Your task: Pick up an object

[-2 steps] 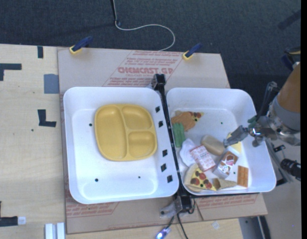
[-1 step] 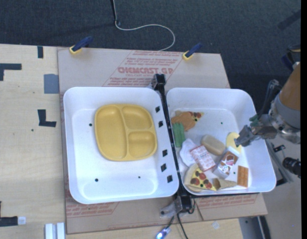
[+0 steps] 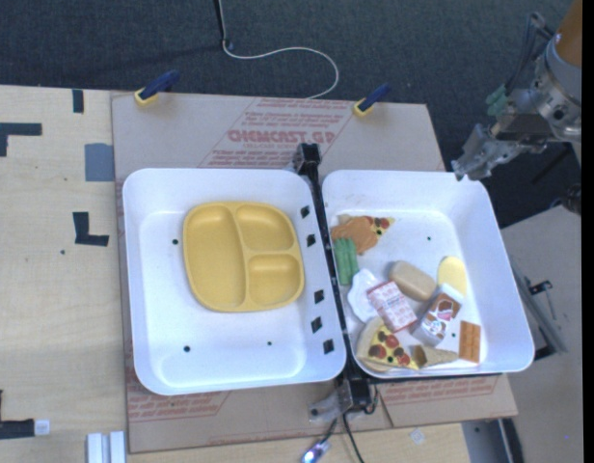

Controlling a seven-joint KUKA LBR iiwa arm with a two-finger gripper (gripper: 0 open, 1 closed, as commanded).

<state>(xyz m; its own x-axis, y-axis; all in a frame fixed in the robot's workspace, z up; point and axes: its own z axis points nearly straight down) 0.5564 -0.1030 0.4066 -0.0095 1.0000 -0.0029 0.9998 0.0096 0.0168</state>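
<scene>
Plate (image 3: 244, 256) in left bin (image 3: 148, 287)

The arm (image 3: 557, 61) enters at the far right of the scene. Its wrist section is grey metal, with an orange band visible at the extreme upper right corner. Below the band the housing is built from stacked grey and dark blocks — angular, not rounded — with lighter silver faces between them. Thin dark cables or rods run along the left side of the wrist. The gripper (image 3: 471, 162) tapers to a dark, narrow tip; finer details — screws, markings — are too small and blurred to resolve.
</scene>
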